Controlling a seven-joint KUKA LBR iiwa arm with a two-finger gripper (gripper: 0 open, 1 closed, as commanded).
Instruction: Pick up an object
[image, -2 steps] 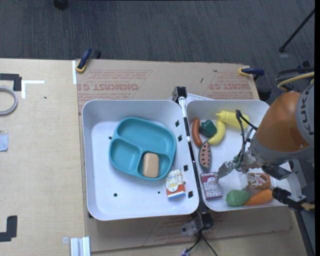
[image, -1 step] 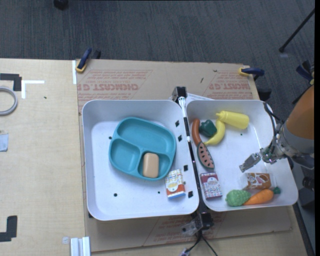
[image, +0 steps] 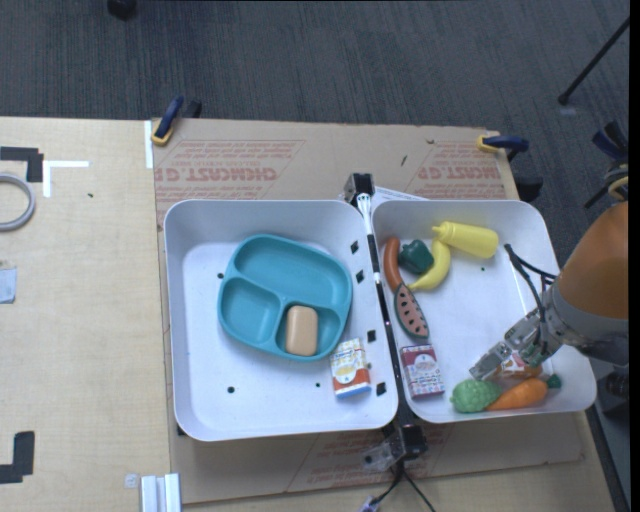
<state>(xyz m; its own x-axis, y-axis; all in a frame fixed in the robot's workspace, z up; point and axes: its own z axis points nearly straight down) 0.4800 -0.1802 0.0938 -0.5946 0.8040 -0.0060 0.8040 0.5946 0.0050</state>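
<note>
The cardboard sheet (image: 330, 160) under the bins carries red printing, upside down from here, that looks like "CHEMAST" followed by two letters, stamped once behind each bin. The small juice carton (image: 351, 369) and the red box (image: 422, 372) both have printed labels, but the writing is too small to read.

The gripper (image: 508, 358) is down in the right bin (image: 470, 300), near its front right corner. The fingers are blurred against the toys and I cannot tell how far apart they are, nor whether anything sits between them. The tips are right over, perhaps touching, the stem end of the toy carrot (image: 522, 394), which lies just in front of them against the bin's front wall. The green toy vegetable (image: 474, 395), likely broccoli, is just left of the carrot and a little forward-left of the fingers.

Further left of the fingers is the one red box, and beyond it, across the divider, the one juice carton in the left bin (image: 200, 330). Well behind and to the left of the fingers lie one watermelon slice (image: 411, 311), one red sausage-shaped toy (image: 392, 262), one banana (image: 433, 268) with a green piece (image: 416, 256) resting on it, and one yellow squeeze bottle (image: 466, 237). The left bin holds one teal divided plate (image: 262, 290), with one tan bread-like block (image: 300, 330) in its front right compartment.

Two blue clamps (image: 168, 118) pin the cardboard's back corners.
</note>
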